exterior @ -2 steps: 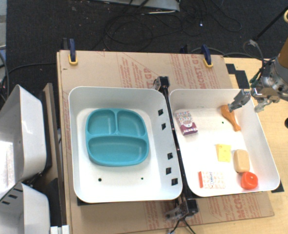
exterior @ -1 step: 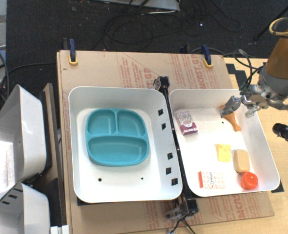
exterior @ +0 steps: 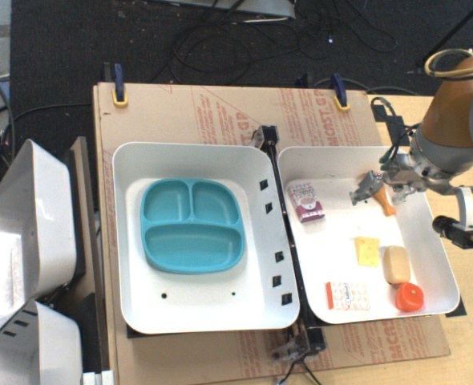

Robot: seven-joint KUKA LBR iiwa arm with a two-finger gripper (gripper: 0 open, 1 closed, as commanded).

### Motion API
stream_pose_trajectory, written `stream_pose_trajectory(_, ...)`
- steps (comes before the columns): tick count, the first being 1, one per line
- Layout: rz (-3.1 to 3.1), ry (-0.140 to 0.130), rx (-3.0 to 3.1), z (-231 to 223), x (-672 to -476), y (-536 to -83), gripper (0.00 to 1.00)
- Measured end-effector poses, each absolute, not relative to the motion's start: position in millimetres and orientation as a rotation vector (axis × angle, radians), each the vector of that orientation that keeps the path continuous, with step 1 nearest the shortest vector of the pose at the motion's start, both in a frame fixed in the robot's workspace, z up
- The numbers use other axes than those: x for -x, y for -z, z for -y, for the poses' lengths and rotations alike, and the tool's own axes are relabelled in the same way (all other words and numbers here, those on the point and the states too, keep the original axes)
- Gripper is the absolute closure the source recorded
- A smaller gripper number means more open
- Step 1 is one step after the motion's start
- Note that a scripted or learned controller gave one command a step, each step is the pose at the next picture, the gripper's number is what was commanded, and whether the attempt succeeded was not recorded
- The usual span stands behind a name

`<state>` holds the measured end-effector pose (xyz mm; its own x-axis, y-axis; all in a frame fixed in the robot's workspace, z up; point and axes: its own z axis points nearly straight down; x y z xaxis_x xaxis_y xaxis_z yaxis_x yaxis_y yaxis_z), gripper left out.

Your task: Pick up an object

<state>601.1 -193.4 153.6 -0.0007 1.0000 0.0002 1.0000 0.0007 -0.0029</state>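
My gripper hangs over the upper right part of the right bin, at the end of the grey arm with the orange band. A small orange stick lies right beside and below it; whether they touch I cannot tell. A purple and white packet lies to the gripper's left. Lower in the bin are a yellow block, a tan oval piece, a red-orange round object and a white card with red print.
The left bin holds a teal divided plate. A black divider with clips runs between the bins. Two white tubs stand off the bench at the left. Cables lie on the dark floor behind.
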Motion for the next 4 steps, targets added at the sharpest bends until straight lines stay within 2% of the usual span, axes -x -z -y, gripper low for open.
stream_pose_trajectory(1,2.224,-0.002,2.217,195,-609.0,-107,0.00)
stream_pose_trajectory(2,2.228,0.001,2.219,195,-609.9,-120,1.00)
stream_pose_trajectory(4,2.228,0.003,2.222,203,-608.3,-222,1.00)
